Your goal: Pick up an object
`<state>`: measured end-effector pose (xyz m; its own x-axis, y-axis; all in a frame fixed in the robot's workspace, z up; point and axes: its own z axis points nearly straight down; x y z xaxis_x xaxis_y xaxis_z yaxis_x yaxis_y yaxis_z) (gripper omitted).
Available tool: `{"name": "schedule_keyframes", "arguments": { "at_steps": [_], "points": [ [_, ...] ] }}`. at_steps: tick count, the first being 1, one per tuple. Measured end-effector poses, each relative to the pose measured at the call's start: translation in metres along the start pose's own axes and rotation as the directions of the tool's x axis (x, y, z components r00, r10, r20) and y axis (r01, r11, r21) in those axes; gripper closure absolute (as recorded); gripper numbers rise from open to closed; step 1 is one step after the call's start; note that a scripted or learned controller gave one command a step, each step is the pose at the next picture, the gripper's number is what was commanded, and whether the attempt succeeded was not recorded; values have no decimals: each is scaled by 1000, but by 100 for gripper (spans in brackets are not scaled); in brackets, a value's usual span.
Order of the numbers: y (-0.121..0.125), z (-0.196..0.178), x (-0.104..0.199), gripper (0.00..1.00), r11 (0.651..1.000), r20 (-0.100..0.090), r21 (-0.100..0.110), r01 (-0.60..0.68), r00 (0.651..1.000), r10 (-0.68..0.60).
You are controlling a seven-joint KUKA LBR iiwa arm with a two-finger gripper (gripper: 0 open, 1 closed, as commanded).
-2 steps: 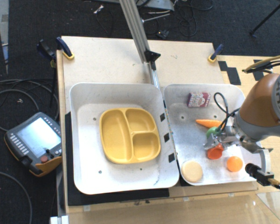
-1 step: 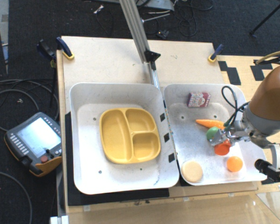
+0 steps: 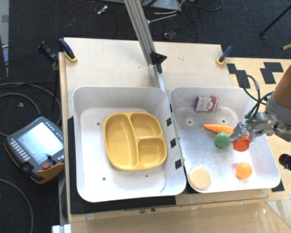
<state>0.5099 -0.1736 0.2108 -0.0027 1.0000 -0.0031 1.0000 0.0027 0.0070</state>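
The arm comes in from the right edge of the frame and its claw (image 3: 241, 132) sits low in the right-hand bin (image 3: 262, 178), at about mid-height of the picture. Right under its tip is a small red-orange piece (image 3: 241, 145), rounded, maybe a toy tomato or cup; the metal fingers (image 3: 238, 129) overlap its upper edge, but from where I stand I cannot tell whether they are spread or closed, or whether they grip anything at all.

What the coming move seems to turn on is how crowded that spot is. Just left of the claw, touching or nearly touching the red piece, lies a green ball-shaped toy (image 3: 222, 140), and directly above that a toy carrot (image 3: 218, 128), orange, tapered, with its long axis running nearly left to right across the frame and its thicker end pointing toward the claw. So the nearest candidates lie below and to the left of the fingers, packed close together, and I would judge a closing grip could nudge the neighbours.

The other things are apart from this cluster: a small orange ball (image 3: 244, 170) lower right in the same bin, a pale round biscuit-like disc (image 3: 200, 177) at its lower left corner, and a little pink-and-white carton (image 3: 206, 103) near the top. The left bin (image 3: 87, 130) holds a yellow divided plate (image 3: 135, 141), far from the claw. Both bins rest on a light wooden surface (image 3: 111, 62).
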Motion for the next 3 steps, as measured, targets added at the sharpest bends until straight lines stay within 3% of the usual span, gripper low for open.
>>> {"name": "schedule_keyframes", "arguments": {
  "at_steps": [1, 3],
  "points": [
    [1, -21, 0, 100, 1000, -1, 3, 0, 1000, 0],
    [11, -27, 117, 100, 1000, -5, 6, 6, 1000, -6]
  ]
}}
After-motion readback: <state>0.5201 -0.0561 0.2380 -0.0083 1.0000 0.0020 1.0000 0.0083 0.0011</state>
